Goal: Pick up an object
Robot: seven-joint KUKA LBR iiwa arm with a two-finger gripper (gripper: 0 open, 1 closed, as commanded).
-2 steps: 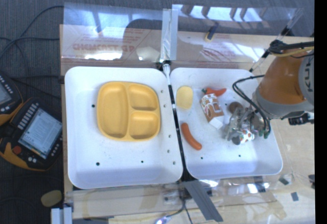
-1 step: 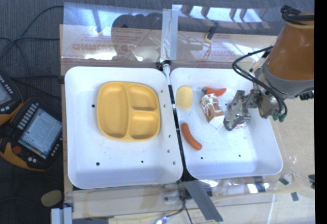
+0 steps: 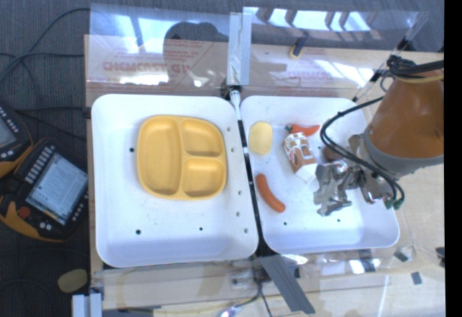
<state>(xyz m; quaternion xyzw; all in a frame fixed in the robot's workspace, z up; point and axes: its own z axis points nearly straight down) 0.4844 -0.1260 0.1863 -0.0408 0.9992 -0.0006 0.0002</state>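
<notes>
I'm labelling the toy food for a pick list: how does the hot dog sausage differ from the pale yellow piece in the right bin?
The sausage is orange-red, thin and long, lying at a slant near the bin's middle. The pale yellow piece is broader, rounded and stubby, lying farther back against the bin's left wall. The sausage lies apart from the other items, while the yellow piece lies closer to the carton. Both rest loose on the floor of the right bin, away from the gripper.
</notes>
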